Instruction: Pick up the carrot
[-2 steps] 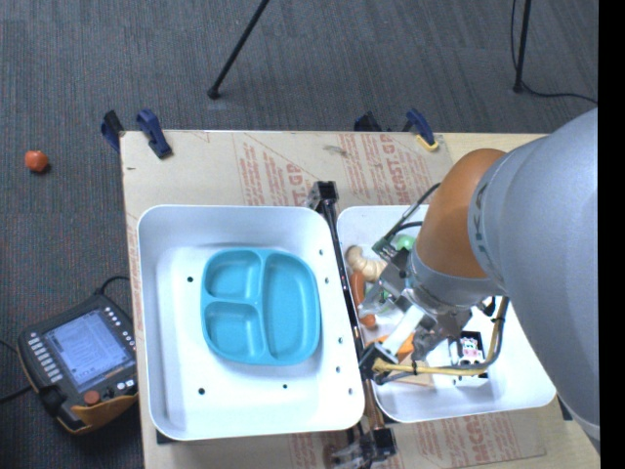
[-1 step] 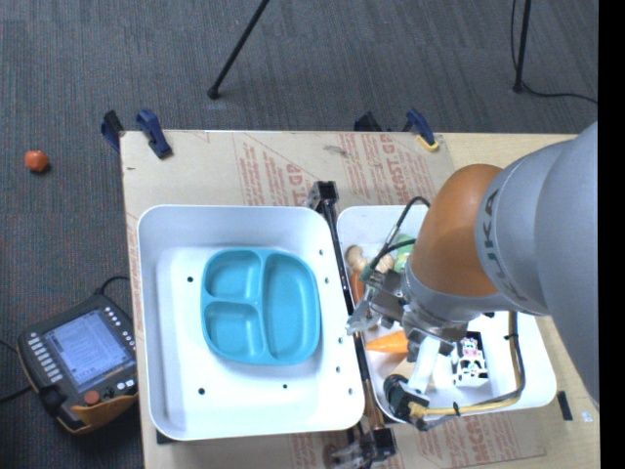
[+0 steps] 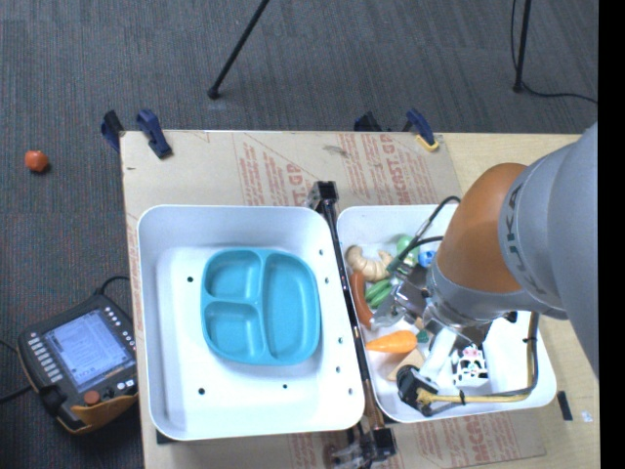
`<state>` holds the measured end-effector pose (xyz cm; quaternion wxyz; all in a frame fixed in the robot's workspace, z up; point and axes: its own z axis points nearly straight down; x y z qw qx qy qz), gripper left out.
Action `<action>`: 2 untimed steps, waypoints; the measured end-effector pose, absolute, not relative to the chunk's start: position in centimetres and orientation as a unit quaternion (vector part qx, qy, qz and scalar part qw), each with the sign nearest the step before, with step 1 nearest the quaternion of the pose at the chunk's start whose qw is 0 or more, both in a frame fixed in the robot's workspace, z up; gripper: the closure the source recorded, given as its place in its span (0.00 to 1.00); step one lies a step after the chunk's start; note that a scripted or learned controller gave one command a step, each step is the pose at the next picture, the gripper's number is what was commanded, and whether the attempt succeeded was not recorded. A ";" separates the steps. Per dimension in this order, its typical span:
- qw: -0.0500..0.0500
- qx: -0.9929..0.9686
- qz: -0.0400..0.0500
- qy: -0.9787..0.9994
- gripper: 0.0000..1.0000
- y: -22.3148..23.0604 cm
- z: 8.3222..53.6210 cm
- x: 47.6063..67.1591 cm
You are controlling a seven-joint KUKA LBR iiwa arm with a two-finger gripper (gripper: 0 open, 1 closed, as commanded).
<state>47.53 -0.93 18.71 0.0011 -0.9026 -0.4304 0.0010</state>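
The gripper (image 3: 408, 299) hangs low in the right bin (image 3: 550, 386), mostly hidden beneath the wrist, so whether it is clenched or released cannot be told. The carrot (image 3: 391, 341) lies just below it in the view, on the bin floor. Above the carrot are a reddish sausage (image 3: 359, 299), a beige knobbly piece (image 3: 368, 259) and something green (image 3: 401, 246). Well left of the carrot, a blue divided plate (image 3: 262, 306) sits in the left bin (image 3: 158, 262).

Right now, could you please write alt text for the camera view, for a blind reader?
The grey-and-orange arm reaches into the right bin, close beside an orange carrot lying among other small items. The left bin holds a blue divided plate.
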 end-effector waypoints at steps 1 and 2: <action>0.002 -0.911 0.002 -0.412 0.00 -9.1 9.2 47.4; 0.002 -0.971 0.002 -0.238 0.00 -8.6 8.7 47.6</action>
